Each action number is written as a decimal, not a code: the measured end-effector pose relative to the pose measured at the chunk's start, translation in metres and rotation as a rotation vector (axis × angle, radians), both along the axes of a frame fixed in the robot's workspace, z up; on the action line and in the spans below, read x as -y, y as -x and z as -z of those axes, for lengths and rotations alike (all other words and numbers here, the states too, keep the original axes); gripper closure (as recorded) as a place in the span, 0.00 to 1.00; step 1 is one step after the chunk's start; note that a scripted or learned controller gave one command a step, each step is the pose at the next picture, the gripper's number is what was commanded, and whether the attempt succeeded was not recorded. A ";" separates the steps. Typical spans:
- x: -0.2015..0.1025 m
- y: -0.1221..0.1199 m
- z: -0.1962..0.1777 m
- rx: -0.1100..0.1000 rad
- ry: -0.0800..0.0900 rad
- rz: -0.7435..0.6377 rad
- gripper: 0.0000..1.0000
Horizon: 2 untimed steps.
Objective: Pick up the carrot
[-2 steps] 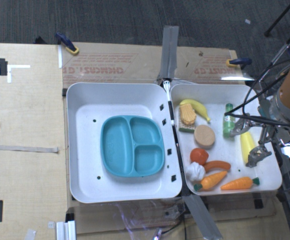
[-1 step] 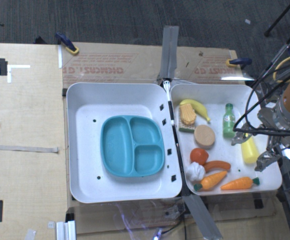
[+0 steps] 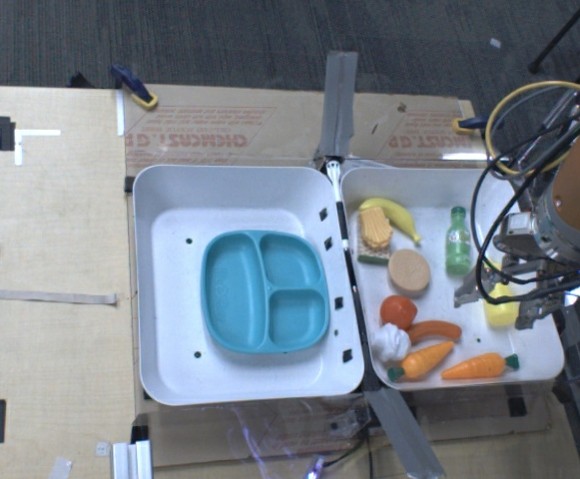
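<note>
Two orange carrots lie along the front of the right bin [image 3: 544,367]. One carrot [image 3: 477,367] has its green end pointing right, and the other carrot [image 3: 427,358] sits to its left, green end toward the front left. My gripper [image 3: 500,301] hangs over the bin's right side, above and a little behind the right carrot. It is open, with a yellow lemon-like piece [image 3: 501,313] showing below it between the spread fingers. No carrot is between the fingers.
The right bin also holds a banana [image 3: 394,215], a sandwich [image 3: 374,234], a green bottle [image 3: 457,240], a tan disc [image 3: 408,270], a tomato [image 3: 398,310], a sausage [image 3: 435,330] and a white garlic [image 3: 390,341]. The left bin [image 3: 160,267] holds a blue divided plate [image 3: 266,290]. Cables [image 3: 519,148] loop above the gripper.
</note>
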<state>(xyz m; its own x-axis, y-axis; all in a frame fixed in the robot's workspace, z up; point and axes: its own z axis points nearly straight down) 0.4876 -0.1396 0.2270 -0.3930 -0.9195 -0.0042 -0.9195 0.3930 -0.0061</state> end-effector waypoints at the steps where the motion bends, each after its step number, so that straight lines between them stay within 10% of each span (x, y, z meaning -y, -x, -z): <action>1: -0.015 0.009 0.085 -0.006 0.000 -0.317 0.00; 2: 0.020 0.004 0.127 0.008 0.015 -0.430 0.00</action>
